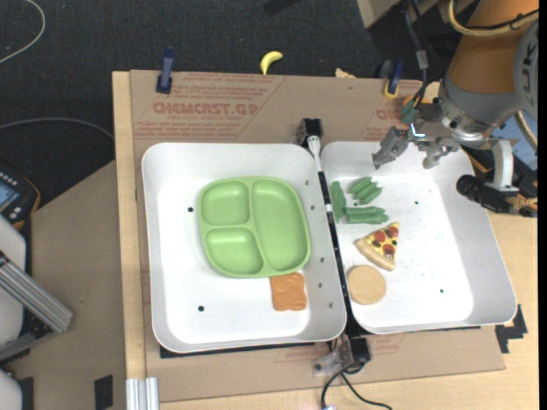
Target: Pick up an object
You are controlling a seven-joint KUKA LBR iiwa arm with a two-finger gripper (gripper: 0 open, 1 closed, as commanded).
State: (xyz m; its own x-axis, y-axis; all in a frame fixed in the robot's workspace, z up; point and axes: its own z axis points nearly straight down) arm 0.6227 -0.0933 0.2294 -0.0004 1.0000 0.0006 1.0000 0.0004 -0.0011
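Camera view: open, empty gripper (pixel 412 150) over right bin (pixel 466 254) holding pizza slice (pixel 379 245).

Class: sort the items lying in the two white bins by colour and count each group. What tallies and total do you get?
Green: 2 (divided plate, bean pods)
Orange: 1 (toast-like piece)
Tan: 1 (round cookie)
Yellow and red: 1 (pizza slice)
Total: 5

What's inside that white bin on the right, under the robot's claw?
The right bin holds green beans, a pizza slice and a round cookie. The gripper hangs over its far edge, covering a little of the rim there.
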